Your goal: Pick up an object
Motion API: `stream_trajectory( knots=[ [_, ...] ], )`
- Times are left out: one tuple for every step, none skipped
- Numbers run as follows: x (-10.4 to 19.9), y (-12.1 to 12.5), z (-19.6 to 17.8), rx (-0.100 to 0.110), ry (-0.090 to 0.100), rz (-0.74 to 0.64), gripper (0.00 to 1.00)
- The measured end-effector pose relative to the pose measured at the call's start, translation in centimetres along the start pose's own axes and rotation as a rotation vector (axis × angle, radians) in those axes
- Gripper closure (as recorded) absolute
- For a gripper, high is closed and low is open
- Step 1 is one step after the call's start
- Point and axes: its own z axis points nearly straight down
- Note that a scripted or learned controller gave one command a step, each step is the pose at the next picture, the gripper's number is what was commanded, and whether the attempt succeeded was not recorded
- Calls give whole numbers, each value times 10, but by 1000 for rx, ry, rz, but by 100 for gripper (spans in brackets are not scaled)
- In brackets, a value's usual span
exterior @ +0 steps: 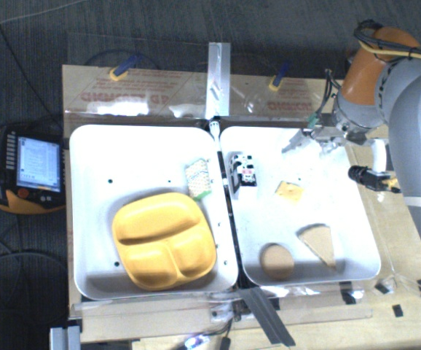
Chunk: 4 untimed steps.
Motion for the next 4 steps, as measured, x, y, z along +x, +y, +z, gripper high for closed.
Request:
stream_trajectory(
  knots=[
    [20, -67, 32, -2, 2, -176, 0],
    [20, -67, 32, -3, 2, -176, 0],
    [22, -65, 22, -5, 4, -177, 100],
    [67, -98, -73, 2, 4, 167, 100]
  ],
)
